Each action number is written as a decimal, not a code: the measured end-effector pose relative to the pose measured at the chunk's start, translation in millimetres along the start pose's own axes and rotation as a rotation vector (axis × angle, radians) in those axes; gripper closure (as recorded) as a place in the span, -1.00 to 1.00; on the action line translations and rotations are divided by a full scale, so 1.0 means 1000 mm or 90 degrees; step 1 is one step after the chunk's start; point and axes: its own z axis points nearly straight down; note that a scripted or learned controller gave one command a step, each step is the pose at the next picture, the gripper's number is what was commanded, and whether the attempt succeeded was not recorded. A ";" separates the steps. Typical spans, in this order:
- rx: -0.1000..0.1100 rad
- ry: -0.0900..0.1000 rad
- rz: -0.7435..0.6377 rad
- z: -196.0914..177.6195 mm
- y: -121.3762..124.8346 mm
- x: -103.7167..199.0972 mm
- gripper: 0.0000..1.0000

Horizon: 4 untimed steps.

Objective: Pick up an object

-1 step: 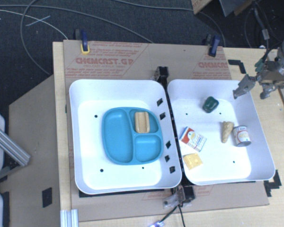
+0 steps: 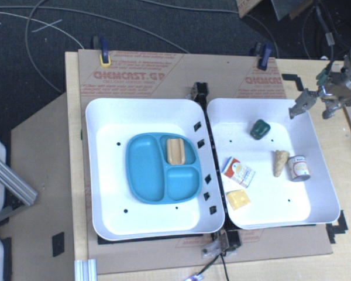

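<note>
- The gripper (image 2: 317,107) hangs over the far right corner of the right bin (image 2: 316,211). Its two fingers stand apart with nothing between them. One finger (image 2: 300,104) reaches over the bin's far rim; the other is partly cut off near the frame's right edge.
- Little of the arm can be seen: the frame cuts it off just behind the wrist.
- In the right bin lie a dark green object (image 2: 260,129) towards the far side, a tan piece (image 2: 280,162) and a small can (image 2: 299,168) just beside each other on the right, a red and white packet (image 2: 238,172) and a yellow piece (image 2: 238,199) nearer the left wall. The labels are too small to read.
- The left bin (image 2: 105,209) holds a blue divided plate (image 2: 146,168). A tan bread-like piece (image 2: 175,151) lies in its far right compartment.
- All of these things sit well apart from the gripper.
</note>
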 end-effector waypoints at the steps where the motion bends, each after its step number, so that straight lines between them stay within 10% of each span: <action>1: 0.004 0.001 0.000 0.053 0.007 -0.006 -1.00; 3: 0.003 0.001 0.000 0.169 -0.002 -0.013 -1.00; 4: -0.002 0.000 0.000 0.153 0.000 -0.014 1.00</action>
